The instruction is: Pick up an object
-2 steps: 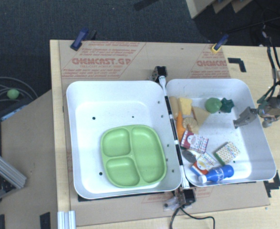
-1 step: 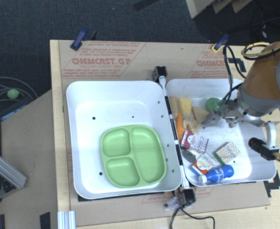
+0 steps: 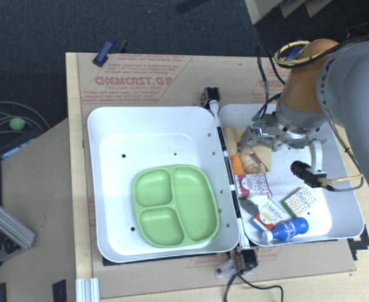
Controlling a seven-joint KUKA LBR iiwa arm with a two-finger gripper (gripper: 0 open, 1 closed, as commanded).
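We cannot tell how the fingers stand; they hang over packets in the right bin, centre right of frame.

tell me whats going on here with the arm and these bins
A grey arm with an orange band reaches over the right bin, its hand low above a clutter of small items near the divider. Nothing is visibly held yet. The left bin holds a green divided plate.
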